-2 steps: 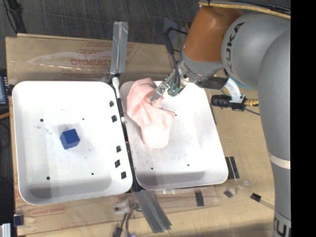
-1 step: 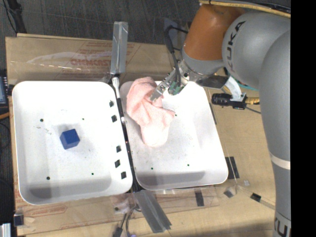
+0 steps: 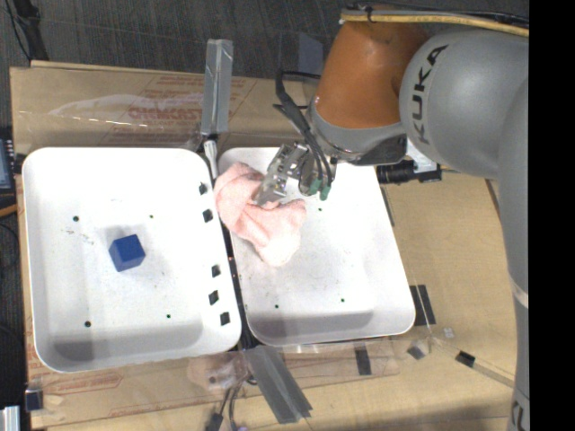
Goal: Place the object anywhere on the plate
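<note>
A small blue cube (image 3: 127, 251) lies in the left bin (image 3: 54, 178), left of its middle, far from the arm. A pale pink plate-like thing (image 3: 268, 225) sits in the right bin (image 3: 359, 277) near its upper left corner, against the wall between the bins; its outline looks uneven, as if tilted or crumpled. My gripper (image 3: 271, 189) hangs low over the pink thing's upper part and seems to touch it. The grey arm with its orange band (image 3: 359, 61) comes in from the upper right and hides the bin's back edge.
Black clips (image 3: 216, 272) line the wall where the two bins meet. A grey metal bar (image 3: 216, 88) stands behind the bins. Brown cardboard (image 3: 99, 101) lies under and behind them. The right bin's lower right floor is bare.
</note>
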`<control>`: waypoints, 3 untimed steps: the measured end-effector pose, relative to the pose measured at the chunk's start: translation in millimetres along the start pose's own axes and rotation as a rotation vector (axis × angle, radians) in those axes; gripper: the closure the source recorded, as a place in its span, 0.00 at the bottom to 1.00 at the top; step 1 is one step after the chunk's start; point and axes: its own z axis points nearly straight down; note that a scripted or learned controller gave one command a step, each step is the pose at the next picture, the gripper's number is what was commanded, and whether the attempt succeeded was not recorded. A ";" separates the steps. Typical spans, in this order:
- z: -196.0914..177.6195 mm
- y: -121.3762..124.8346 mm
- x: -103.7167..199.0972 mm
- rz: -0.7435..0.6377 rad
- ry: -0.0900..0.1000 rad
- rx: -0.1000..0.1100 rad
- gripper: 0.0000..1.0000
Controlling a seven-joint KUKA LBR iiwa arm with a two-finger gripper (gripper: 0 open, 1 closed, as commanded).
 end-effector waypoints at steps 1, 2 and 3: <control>-4.0 34.6 47.1 -0.388 0.000 0.000 1.00; 9.0 66.6 85.7 -0.391 -0.001 0.000 1.00; 10.3 105.5 133.3 -0.394 0.000 0.001 1.00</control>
